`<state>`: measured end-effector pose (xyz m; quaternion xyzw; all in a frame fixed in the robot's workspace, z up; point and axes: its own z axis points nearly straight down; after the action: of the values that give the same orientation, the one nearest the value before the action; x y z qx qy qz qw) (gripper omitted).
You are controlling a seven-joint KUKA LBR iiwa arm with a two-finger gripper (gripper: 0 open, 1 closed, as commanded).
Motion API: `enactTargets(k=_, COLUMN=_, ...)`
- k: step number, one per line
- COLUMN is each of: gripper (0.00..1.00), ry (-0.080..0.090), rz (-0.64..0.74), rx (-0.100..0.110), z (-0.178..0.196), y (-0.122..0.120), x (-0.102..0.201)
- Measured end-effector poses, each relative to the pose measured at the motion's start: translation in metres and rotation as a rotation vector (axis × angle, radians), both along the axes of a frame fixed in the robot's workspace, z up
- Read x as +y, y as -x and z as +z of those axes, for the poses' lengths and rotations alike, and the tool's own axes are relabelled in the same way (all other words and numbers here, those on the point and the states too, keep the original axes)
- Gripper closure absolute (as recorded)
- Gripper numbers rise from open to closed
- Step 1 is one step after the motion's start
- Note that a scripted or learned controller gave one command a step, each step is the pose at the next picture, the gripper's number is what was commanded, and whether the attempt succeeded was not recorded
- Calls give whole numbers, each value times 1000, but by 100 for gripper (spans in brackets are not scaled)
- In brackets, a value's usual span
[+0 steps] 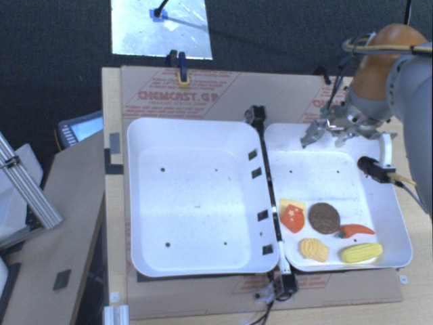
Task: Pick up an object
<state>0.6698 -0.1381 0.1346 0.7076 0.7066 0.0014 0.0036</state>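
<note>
My gripper (pixel 327 134) hangs over the far edge of the right bin (pixel 318 175), open, with nothing between its fingers (pixel 310 137). The objects lie well away from it, in the bin's near part. A red and yellow slice (pixel 292 216) sits beside a brown round disc (pixel 324 217). A red chili (pixel 356 231) lies to the right of the disc. Along the front wall rest a yellow ridged piece (pixel 314 249) and a yellow corn cob (pixel 360 252).
The left bin (pixel 196 195) adjoins the right one along a black clipped divider (pixel 265 181). Both stand on a cardboard sheet (pixel 196 93). A foil sheet (pixel 161 19) lies beyond the bench, and a metal rail (pixel 27 185) stands at the far left.
</note>
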Motion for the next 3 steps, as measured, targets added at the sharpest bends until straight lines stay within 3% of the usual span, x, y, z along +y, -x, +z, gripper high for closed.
enactTargets(k=1, gripper=0, ry=4, rz=-3, rx=-3, z=84, y=18, x=-74)
enactTargets(k=2, gripper=0, ry=-6, rz=6, rx=14, z=-54, y=30, x=-52)
enactTargets(k=3, gripper=100, ry=-1, rz=8, rx=0, z=-34, y=26, x=-54)
